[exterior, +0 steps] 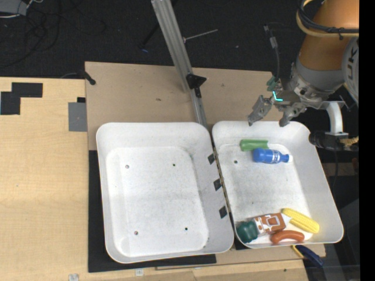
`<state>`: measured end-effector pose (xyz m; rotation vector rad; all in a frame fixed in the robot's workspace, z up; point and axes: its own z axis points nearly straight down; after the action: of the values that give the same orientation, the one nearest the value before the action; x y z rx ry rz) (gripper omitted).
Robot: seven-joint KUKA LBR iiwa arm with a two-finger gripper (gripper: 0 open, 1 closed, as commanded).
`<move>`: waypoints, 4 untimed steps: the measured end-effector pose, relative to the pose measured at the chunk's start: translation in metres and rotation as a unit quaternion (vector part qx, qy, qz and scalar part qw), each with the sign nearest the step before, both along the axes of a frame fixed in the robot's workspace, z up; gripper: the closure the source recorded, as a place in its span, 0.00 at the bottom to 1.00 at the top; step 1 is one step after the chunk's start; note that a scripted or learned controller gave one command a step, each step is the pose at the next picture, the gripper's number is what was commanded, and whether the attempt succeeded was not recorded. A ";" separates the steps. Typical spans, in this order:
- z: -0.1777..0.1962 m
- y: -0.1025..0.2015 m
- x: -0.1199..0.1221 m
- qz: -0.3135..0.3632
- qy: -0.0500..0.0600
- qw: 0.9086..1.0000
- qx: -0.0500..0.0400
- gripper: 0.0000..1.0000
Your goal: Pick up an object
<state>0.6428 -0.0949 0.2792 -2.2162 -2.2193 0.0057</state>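
Blue bottle [270, 156] is seen right of centre, below the gripper [272, 114], whose fingers are spread and grasp nothing.

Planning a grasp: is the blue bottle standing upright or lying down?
Lying down. The blue bottle rests on its side on the right bin's floor, cap pointing right, beside the green object.

Matt, speckled white plastic bins [158, 157] sit on a pale wood-grain bench [41, 174].
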 end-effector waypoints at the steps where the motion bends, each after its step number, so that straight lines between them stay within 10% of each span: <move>1: 0.002 0.000 0.001 0.000 -0.002 1.000 0.000 0.00; 4: -0.155 -0.002 -0.007 -0.002 0.000 1.000 0.000 0.00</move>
<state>0.6358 -0.0964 0.1243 -2.2207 -2.2141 0.0069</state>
